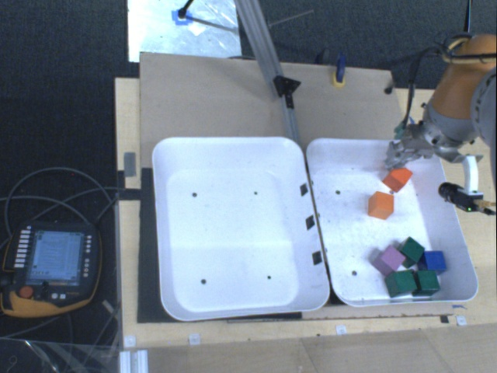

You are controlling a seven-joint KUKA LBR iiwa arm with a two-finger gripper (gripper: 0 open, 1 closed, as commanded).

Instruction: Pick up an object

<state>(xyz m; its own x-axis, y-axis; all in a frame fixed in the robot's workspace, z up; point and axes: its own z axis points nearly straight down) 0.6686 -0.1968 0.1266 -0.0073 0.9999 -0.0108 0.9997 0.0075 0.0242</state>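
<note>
My gripper [397, 158] hangs over the far right part of the right bin [349, 162], just above and behind an orange cube [397, 179]. A second orange cube [380, 205] lies a little nearer the bin's middle. In the bin's near right corner sits a cluster: a purple block [389, 259], a dark green block [411, 250], a blue block [433, 261] and two more green blocks [411, 284]. Nothing is visibly held by the gripper.
The left bin [233, 224] lies beside the right one, separated by a ridge with black clips [311, 222]. A grey pole [264, 45] slants in from the back. A teach pendant [50, 266] with cables rests left of the bench.
</note>
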